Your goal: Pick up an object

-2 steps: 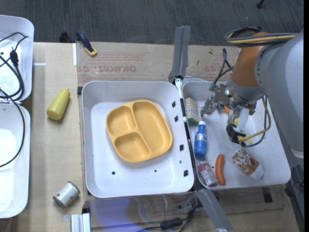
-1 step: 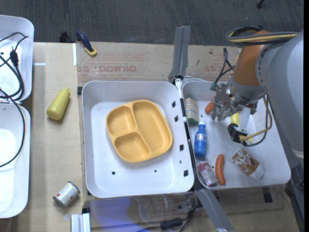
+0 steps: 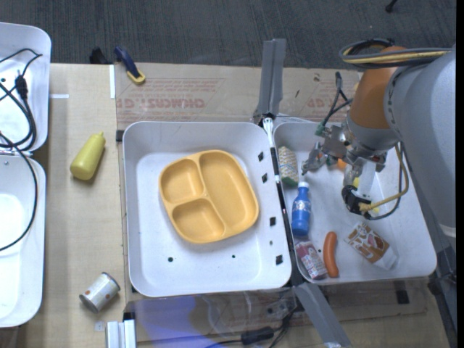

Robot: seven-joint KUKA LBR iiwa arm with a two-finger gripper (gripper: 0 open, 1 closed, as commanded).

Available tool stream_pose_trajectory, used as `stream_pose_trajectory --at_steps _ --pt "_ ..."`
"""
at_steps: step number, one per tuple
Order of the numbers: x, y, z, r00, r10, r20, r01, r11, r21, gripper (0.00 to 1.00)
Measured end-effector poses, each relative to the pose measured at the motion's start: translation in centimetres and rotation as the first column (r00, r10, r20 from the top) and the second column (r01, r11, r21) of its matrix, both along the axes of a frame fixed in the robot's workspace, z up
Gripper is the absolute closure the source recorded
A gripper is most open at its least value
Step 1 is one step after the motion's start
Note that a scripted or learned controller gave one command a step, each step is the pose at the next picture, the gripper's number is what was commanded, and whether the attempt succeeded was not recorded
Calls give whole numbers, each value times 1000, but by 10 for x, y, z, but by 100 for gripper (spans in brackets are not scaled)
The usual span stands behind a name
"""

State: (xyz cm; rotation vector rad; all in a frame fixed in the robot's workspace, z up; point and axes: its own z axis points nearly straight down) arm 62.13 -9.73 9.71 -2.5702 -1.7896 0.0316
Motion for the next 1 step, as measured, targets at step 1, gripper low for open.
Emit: stream_pose_trajectory --at_steps 1 --pt "-1 -1 5 1000 1 -6 -1 1000 -1 100"
